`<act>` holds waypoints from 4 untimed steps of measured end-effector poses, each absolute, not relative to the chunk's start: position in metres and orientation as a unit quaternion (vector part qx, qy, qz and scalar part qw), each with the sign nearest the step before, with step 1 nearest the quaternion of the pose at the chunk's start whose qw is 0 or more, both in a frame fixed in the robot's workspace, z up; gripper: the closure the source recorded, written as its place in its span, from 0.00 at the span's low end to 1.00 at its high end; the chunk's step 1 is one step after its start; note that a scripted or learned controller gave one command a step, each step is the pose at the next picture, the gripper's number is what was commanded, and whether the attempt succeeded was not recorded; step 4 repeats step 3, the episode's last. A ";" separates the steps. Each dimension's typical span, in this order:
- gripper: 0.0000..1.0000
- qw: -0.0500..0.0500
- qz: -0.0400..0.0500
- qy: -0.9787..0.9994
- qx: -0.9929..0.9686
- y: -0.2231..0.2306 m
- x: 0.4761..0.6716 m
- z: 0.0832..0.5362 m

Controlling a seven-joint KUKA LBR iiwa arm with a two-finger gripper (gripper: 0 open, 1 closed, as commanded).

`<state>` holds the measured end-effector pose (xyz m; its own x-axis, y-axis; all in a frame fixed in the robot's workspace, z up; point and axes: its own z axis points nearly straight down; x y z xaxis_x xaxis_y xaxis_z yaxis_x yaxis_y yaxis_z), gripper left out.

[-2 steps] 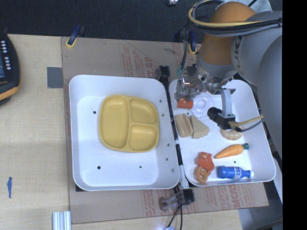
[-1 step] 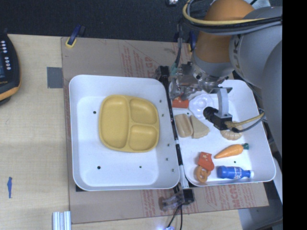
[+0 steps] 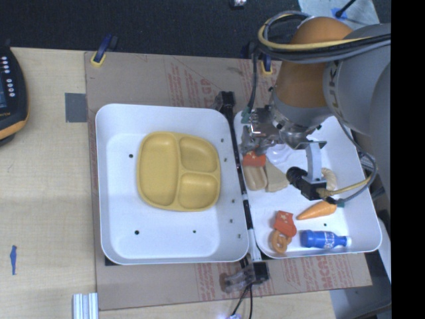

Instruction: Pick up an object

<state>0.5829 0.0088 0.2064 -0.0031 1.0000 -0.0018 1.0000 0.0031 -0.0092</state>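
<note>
Two bins [image 3: 106, 178], arm [image 3: 312, 78] low over right-bin toys [image 3: 265, 175]

One camera — fixed overhead, slanted, probably mid-range — over both bins [image 3: 106, 178].

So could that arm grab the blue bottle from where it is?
Probably yes. The blue bottle lies uncovered near the right bin's front edge, with only the carrot close by, and the arm already hangs above that bin.

Light wood bench [image 3: 46, 198] w/ brown cardboard sheet [image 3: 166, 72] on top, black floor [image 3: 133, 5] behind.
</note>
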 end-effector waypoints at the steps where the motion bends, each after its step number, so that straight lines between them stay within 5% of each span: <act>1: 1.00 -0.001 0.001 -0.706 -0.708 -0.058 0.597 0.216; 2: 1.00 0.000 0.001 -0.710 -0.705 -0.051 0.625 0.194; 3: 1.00 0.002 0.002 -0.710 -0.704 -0.018 0.600 0.218; 4: 1.00 0.002 0.002 -0.710 -0.704 -0.018 0.600 0.218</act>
